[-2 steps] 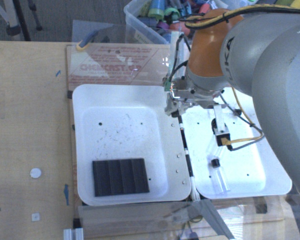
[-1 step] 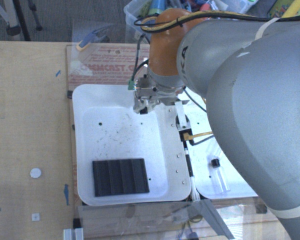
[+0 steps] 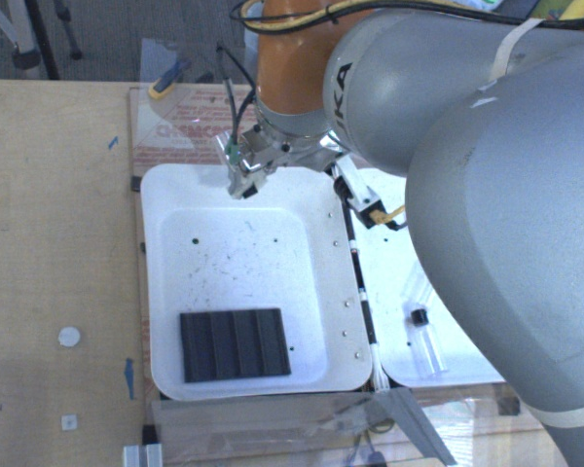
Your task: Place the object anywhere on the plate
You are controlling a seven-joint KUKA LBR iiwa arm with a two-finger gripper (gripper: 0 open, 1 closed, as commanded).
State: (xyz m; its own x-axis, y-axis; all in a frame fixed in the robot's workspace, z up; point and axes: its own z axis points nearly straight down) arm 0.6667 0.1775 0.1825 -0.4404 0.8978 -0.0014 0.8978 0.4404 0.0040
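Note:
A black ridged plate (image 3: 234, 343) lies flat in the near part of the left bin (image 3: 170, 261). In the right bin (image 3: 399, 358) lies a small clear vial (image 3: 427, 348) with a black cap, partly under the arm. My gripper (image 3: 240, 185) hangs at the far rim of the left bin, well away from both the plate and the vial. I see nothing held at its tip.
The big grey arm covers most of the right bin and the right of the view. A blue and yellow tool (image 3: 165, 81) lies on the board behind the bins. The wooden bench (image 3: 49, 241) extends to the left.

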